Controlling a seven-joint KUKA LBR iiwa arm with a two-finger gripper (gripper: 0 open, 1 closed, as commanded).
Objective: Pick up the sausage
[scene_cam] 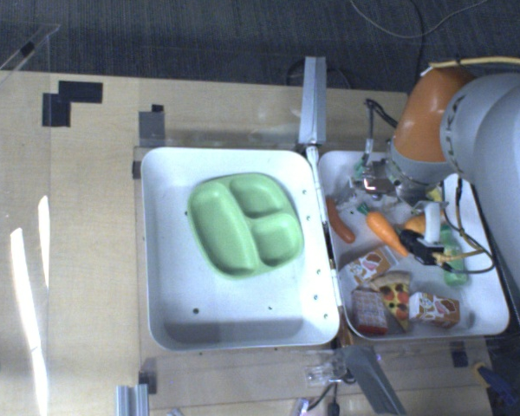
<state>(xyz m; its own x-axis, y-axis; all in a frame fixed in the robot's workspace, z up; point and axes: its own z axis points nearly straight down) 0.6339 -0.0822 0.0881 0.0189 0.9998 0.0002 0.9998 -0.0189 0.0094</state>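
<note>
The arm is reaching in over the right bin (503, 315), its orange band (429, 115) hanging above the bin's far end, and the gripper (374, 180) is sitting low near the far wall, probably so it can come down on the food toys from above. Whether the jaws are open or closed cannot be told here. The sausage (339, 221) is lying in the right bin close against the wall it shares with the left bin (156, 258), nearer than the gripper and apart from it. It is showing as a short reddish-orange rod, slanted, with rounded ends. Just beside it, toward the bin's middle, a carrot (386, 232) is lying at a similar slant. A green divided plate (244, 224) is resting in the left bin.
</note>
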